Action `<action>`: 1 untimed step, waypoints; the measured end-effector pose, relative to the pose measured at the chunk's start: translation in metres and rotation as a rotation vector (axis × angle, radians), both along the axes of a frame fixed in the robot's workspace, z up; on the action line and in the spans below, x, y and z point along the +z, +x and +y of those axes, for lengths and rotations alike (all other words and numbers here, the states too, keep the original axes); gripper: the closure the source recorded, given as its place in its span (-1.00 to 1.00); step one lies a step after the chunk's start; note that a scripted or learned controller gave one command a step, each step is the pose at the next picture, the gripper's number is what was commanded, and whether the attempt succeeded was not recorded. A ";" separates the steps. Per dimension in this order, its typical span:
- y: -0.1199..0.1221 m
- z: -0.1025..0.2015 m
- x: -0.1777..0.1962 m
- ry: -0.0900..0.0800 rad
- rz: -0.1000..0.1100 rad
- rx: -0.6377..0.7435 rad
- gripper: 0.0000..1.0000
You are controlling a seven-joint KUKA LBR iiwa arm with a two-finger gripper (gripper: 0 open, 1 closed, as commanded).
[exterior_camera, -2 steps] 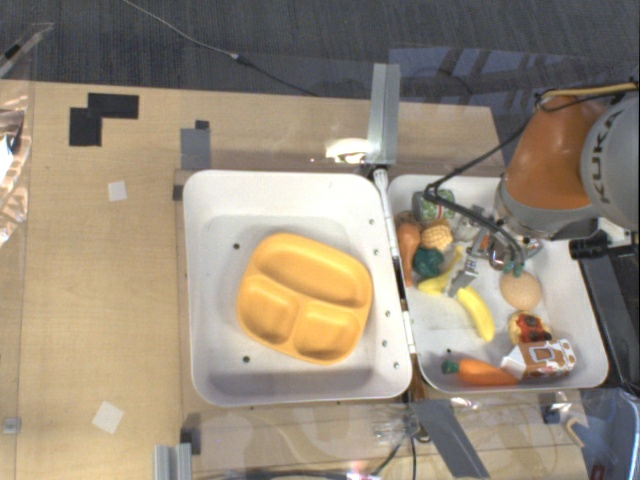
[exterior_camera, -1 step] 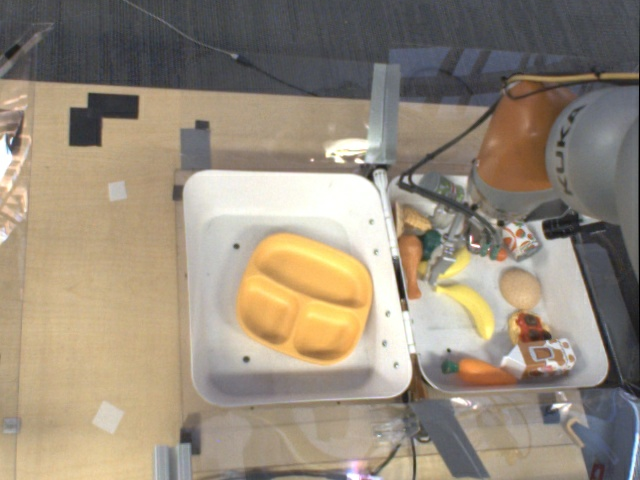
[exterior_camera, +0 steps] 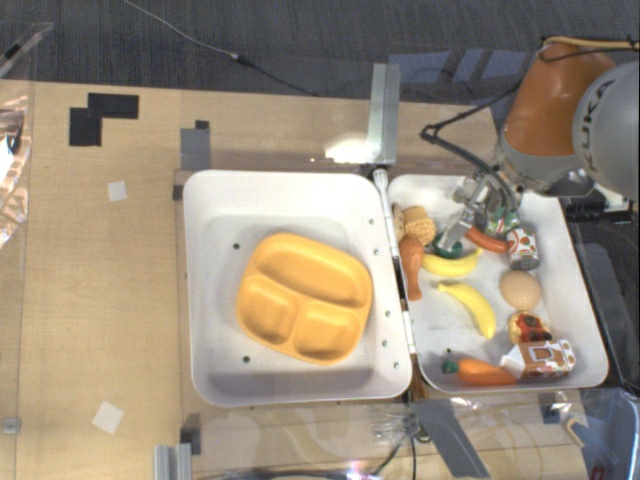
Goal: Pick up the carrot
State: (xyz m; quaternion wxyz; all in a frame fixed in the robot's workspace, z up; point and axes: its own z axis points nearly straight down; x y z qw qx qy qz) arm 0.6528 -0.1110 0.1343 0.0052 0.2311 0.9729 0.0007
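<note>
Camera view: carrot (exterior_camera: 481, 371) beside carton (exterior_camera: 545, 357), bananas (exterior_camera: 462, 283) between it and pincer (exterior_camera: 470, 220), spread unclear.

The carrot (exterior_camera: 482, 371), orange with a small green top at its left end, lies nearly flat on its side in the lower right of the frame, tip pointing right.

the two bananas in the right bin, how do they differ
The upper banana lies roughly crosswise in the right bin, right under the gripper; the lower banana runs diagonally toward the near right, clear of the gripper. The upper one curves like a shallow bowl and touches the red pepper-like piece; the lower one looks straighter and lies by itself. Both are yellow toy bananas of similar size.
</note>
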 end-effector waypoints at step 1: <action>-0.029 0.007 0.018 0.003 0.004 -0.306 -1.00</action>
